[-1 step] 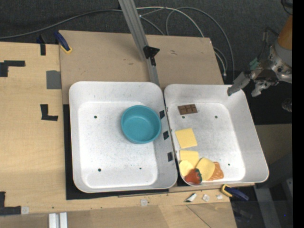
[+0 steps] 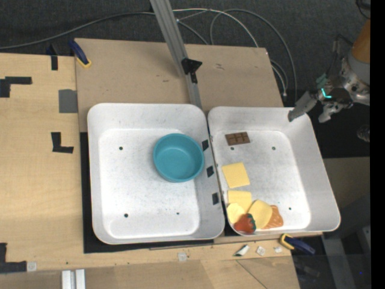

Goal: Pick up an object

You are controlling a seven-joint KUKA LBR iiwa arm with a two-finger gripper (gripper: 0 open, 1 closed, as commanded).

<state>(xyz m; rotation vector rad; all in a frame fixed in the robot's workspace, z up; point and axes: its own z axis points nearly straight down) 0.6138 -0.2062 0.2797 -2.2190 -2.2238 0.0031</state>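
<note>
gripper (image 2: 314, 106) first: we see it at about two o'clock in the view, hanging just past the upper right corner of the right bin (image 2: 313, 161), with nothing between its fingers; we cannot tell whether they are apart or together. a small teal light glows on it, and the grey arm (image 2: 355, 77) with its orange band runs off toward three o'clock.

nearest to us, at five o'clock, a cluster sits against the near edge of the right bin: a red piece (image 2: 245, 223), a yellow wedge (image 2: 261, 212) and an orange piece (image 2: 275, 217), all touching, with a pale yellow block (image 2: 239, 201) just behind them. room is tight there, with the bin wall on the near side and neighbours pressing on the others. a yellow square (image 2: 235, 175) lies flat a little farther back, just apart from the block, with open floor to its three o'clock side. farther still, toward twelve o'clock in that bin, a brown chocolate bar (image 2: 237, 139) lies alone, near the far wall, with free floor around it.

the left bin (image 2: 114, 173) holds a blue bowl (image 2: 177, 156), upright, toward its right side and well apart from the near and left walls.

beyond the bins a grey metal bar (image 2: 171, 32) slants up to twelve o'clock, and cables (image 2: 240, 23) loop over the dark floor. we can read no writing or labels anywhere.
</note>
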